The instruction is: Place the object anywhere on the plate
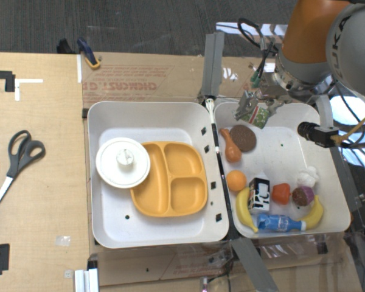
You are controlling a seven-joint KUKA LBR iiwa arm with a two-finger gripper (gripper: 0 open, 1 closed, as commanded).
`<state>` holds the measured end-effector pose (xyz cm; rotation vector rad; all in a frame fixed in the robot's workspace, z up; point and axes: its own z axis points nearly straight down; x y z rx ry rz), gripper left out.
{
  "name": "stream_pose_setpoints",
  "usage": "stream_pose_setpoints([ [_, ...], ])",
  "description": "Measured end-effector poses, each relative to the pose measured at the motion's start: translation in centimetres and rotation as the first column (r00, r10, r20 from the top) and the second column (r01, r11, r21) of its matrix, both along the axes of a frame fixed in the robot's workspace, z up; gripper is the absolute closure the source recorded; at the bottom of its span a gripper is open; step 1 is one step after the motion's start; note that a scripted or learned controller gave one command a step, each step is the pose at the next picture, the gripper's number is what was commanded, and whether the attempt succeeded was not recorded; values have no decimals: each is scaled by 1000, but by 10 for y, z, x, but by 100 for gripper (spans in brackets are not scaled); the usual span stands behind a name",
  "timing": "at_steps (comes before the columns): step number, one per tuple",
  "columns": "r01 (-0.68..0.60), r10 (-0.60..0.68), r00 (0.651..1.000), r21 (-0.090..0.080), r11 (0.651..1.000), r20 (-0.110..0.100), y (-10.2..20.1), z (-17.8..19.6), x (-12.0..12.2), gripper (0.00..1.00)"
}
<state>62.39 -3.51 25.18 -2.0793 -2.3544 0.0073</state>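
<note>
Jaws (253, 109) hang over the far edge of the right bin (292, 148), and whether they are released or clenched cannot be told; a small green-and-white thing sits right at their tips, but no grip on it is plain. The arm (328, 29), grey with its orange band, comes in from the far right of that bin.

Relative to the yellow plate (170, 178), which lies in the left bin (103, 163): a white round lid (123, 161) with a small knob overlaps its left rim. All the loose things lie to its right, across the divide in the right bin. Closest are an orange (235, 180) and, a little farther back, a dark brown disc (244, 138) touching an orange pear-like piece (230, 146). Beyond the orange come a black-and-white packet (260, 194) and a banana (243, 213) at the near side, with a blue bottle (280, 224) lying flat next to it. Farther right are a red piece (281, 193), a maroon ball (302, 195), a white lump (308, 176) and a second banana (317, 212).

Scissors (15, 160) lie on the counter (36, 224), well to the plate's left.
</note>
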Motion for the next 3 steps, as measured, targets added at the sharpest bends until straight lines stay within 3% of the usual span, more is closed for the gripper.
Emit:
stream_pose_setpoints([
  [1,44,-44,999,1,999,0,48,-60,-38,100],
  [2,-86,86,996,2,996,1,173,-3,-96,100],
  [3,-85,85,996,1,996,1,172,-3,-96,0],
])
